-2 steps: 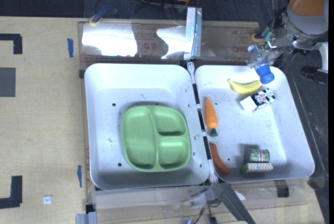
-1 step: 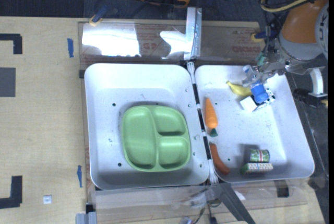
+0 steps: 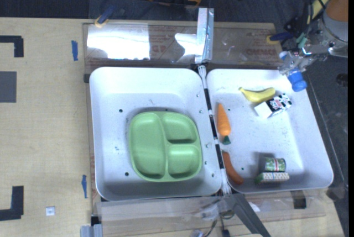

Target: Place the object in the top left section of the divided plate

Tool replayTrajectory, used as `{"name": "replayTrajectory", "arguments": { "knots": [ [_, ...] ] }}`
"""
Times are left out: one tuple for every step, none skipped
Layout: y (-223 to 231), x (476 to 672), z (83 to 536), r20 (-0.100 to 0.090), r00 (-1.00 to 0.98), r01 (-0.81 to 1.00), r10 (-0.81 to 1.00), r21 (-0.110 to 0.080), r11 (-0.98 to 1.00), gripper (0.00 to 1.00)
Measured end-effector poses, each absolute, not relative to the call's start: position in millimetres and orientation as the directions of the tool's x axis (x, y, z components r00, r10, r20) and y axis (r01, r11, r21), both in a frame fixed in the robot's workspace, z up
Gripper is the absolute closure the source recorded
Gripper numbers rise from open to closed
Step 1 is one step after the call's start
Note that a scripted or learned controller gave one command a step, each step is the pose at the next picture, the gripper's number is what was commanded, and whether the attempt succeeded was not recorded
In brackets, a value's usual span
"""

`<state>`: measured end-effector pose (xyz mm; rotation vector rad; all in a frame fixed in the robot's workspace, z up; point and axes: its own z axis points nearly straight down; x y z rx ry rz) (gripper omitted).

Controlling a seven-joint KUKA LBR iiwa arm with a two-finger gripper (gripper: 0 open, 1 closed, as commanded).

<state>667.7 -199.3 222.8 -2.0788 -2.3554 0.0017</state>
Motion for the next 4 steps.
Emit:
{"name": "replayTrajectory", "arguments": {
  "knots": [
    [-187.8,667.6,130.9,-0.001,-0.155,0.988,0.988,0.000,0.155,1.00],
    [-167.2,597.0,187.4,0.003,-0.290,0.957,0.957,-0.003,0.290,1.00],
    [-100.6,525.6,113.4,0.003,-0.614,0.789,0.789,0.000,0.614,1.00],
    [-59.2,613.3,182.6,0.000,-0.661,0.750,0.750,0.001,0.661,1.00]
  ]
}}
